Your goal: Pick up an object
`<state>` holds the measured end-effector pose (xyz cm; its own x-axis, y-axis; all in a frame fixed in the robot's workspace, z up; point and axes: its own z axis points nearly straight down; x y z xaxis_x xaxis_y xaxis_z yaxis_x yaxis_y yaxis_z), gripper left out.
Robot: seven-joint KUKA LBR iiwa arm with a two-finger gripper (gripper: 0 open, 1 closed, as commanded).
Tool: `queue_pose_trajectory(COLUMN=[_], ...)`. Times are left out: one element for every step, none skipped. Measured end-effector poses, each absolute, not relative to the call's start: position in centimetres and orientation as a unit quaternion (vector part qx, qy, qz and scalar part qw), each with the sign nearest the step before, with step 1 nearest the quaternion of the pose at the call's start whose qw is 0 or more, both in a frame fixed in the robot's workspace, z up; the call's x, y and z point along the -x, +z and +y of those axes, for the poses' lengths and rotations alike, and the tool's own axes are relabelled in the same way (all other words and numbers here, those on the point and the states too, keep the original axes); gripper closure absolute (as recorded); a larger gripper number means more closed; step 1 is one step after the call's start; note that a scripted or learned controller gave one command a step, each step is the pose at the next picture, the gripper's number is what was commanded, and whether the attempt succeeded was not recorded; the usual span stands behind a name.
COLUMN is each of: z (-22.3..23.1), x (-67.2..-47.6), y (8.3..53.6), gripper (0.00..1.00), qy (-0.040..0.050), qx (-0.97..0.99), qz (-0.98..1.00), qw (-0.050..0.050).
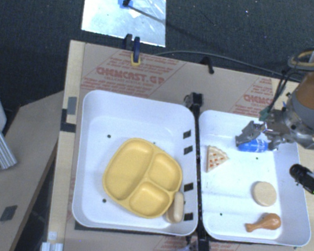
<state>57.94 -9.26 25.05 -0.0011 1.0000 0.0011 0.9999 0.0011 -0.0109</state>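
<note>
The gripper (253,135) is low over the blue object (254,145) in the right bin (299,231), its grip unclear, so lifting remains undone

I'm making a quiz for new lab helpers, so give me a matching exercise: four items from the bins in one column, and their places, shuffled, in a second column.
Items:
1. yellow divided plate
2. pizza slice
3. round cracker
4. chicken drumstick

Places:
A. right bin, near its front edge
B. left bin, in the middle
C. right bin, close to the divider between the bins
D. right bin, between the blue object and the drumstick

Pairs: 1-B, 2-C, 3-D, 4-A
</note>
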Motion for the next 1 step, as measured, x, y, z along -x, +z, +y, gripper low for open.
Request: queue_pose_trajectory(z=[-9.24], x=[-58.15], y=[25.76], gripper=[0.0], qy=[-0.0006], qx=[0.706], qz=[-0.708], qw=[0.0])
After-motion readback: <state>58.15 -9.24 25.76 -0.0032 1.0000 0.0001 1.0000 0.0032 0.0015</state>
